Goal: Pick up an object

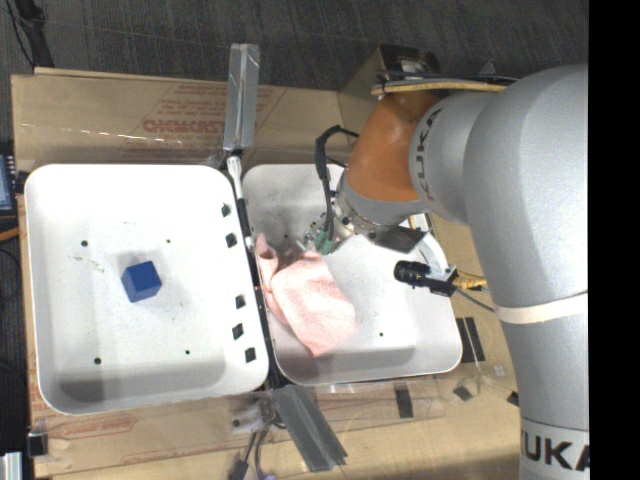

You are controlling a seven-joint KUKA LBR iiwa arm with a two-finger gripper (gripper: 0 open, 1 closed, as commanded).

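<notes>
A pink cloth lies crumpled in the right bin, against its left wall. A small blue cube sits in the left bin. My gripper hangs low in the right bin, just above the cloth's upper edge, below the orange wrist band. From above, the wrist hides how the tips stand.
A divider with black clips runs between the two bins. A black cable plug hangs over the right bin's right side. The big grey arm covers the bench's right. Cardboard lies behind the bins.
</notes>
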